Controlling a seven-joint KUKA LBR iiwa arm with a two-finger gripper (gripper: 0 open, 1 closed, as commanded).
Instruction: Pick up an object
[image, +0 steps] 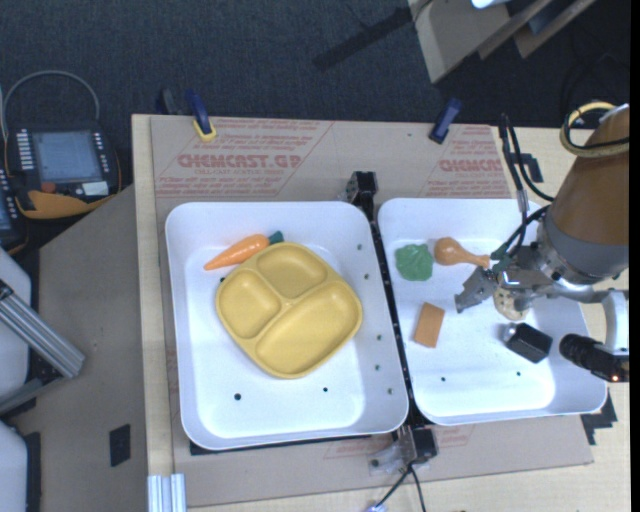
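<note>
The right bin holds a green lump, an orange piece with a round head and a thin handle, an orange block and a small black block. My gripper hangs over the middle of this bin, to the right of the orange block and just below the handle's tip. It looks open, with bare bin floor between its fingers and nothing held. The black block lies just below and to the right of it.
The left bin holds a yellow divided plate and a carrot at its upper left. A black divider runs between the bins. The arm's grey body covers the right bin's far right side.
</note>
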